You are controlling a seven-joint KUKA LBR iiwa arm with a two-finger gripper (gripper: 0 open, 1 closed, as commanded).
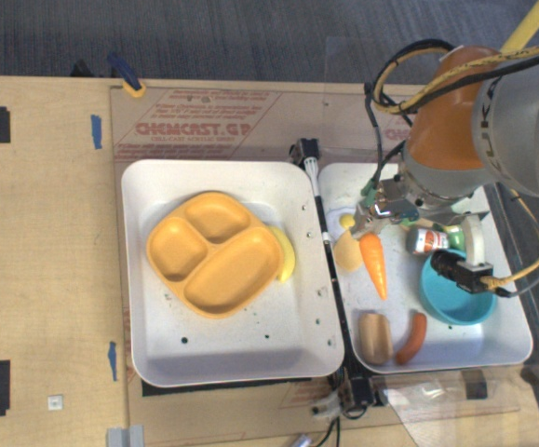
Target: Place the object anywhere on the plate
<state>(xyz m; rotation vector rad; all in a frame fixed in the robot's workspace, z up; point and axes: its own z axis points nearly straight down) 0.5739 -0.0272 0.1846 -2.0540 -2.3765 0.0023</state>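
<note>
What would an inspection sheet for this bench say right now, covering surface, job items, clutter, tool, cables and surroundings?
Surface: two white bins side by side, left bin and right bin, on a cardboard sheet.
Job's things: orange divided plate in the left bin, a yellow item tucked at its right edge; nothing on the plate.
Clutter: right bin holds a carrot, sausage, bread roll, blue bowl, small bottle.
Tool: tool low over the right bin, above the carrot's top; finger state unclear.
Cables: black cables loop over the arm.
Surroundings: blue tape marks, dark carpet beyond.
</note>
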